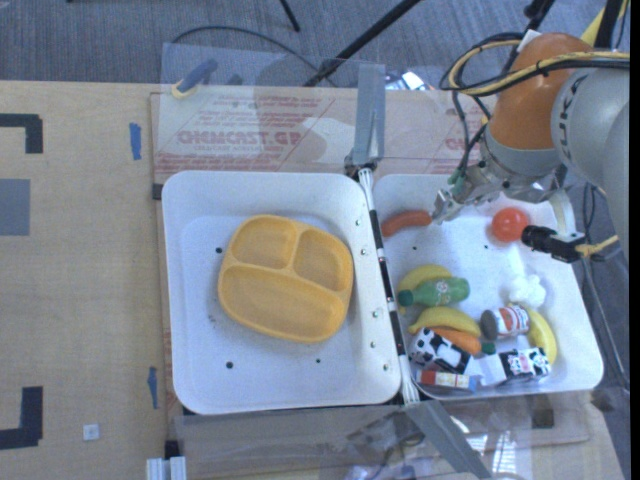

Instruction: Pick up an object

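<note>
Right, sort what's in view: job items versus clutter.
Job:
pincer
orange toy sausage
red ball
green bottle
yellow banana

Lying about:
yellow divided plastic plate
clear acrylic sheet
blue tape strip

The tabletop (70, 298) is light brown wood. Two white bins sit on it side by side, touching in the middle. The left bin (190, 358) is the wider one, and the right bin (585, 358) is next to it. Behind the bins lies a clear plastic sheet (260, 128) with red letters on it. Bits of blue tape (135, 140) stick to the wood to the left of the bins, one near the back and one near the front. Black corner marks (28, 131) are on the far left side, and a grey square (14, 206) lies between them.
</note>
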Tool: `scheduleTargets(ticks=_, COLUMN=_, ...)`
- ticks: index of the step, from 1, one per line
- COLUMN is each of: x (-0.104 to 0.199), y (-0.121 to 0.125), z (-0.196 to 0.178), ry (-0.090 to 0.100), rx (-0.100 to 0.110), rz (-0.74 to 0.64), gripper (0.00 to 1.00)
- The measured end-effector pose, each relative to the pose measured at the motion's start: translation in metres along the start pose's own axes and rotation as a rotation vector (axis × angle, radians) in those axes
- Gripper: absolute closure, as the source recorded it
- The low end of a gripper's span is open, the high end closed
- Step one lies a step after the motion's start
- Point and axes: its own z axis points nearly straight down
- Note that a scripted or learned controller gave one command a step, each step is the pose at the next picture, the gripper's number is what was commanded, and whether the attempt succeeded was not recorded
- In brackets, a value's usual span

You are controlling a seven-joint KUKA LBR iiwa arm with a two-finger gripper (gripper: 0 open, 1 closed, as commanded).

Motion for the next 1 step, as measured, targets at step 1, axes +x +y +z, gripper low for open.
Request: scheduleTargets(ticks=1, x=0.0, y=-0.0001, z=0.0002, ry=0.0, rx=0.0, rz=0.0, gripper=0.0)
